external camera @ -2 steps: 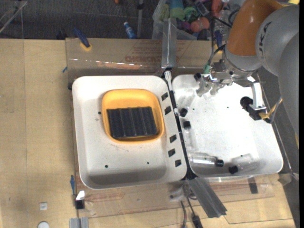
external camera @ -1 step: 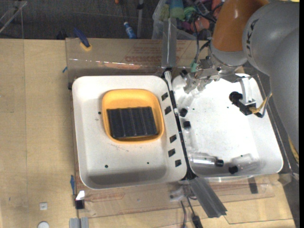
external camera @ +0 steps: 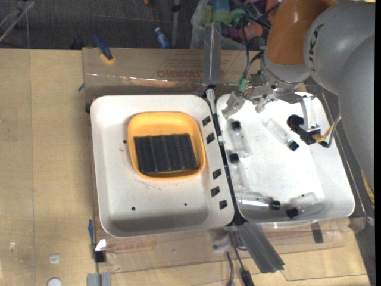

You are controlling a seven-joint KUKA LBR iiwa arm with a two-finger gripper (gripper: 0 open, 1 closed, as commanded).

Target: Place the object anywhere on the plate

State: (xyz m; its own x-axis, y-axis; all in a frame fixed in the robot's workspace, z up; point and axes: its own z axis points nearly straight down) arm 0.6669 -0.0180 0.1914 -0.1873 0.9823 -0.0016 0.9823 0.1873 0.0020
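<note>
Clear tubes (external camera: 259, 202) at the right bin's (external camera: 333, 177) near edge look slippery, the dark ridged object (external camera: 165, 153) already lies on the orange plate (external camera: 138, 127), and the gripper (external camera: 257, 97), whose state I cannot tell, could snag nearby tubes.

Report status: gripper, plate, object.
Gripper low over far edge of right bin, nothing seen in it. Yellow plate in left bin, black ridged block on it. Small clear and black items scattered in right bin.
</note>
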